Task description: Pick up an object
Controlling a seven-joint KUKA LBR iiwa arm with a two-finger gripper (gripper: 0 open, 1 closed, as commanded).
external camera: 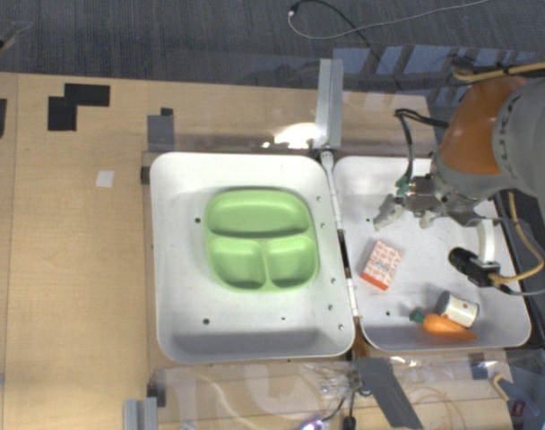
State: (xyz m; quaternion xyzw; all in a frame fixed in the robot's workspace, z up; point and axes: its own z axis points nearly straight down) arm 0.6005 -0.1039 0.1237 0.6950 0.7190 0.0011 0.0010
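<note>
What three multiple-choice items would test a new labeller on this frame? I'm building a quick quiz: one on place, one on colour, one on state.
1. Where does the divided tray lie?
A left bin
B right bin
C bench

2. What colour is that tray?
A red
B green
C blue

3. What is the gripper doing?
A hanging above the right bin, holding nothing
B holding the carrot
C holding the small box

Key: 1 A, it sits in the left bin; 2 B, plainly green; 3 A, nothing is between its fingers.
</note>
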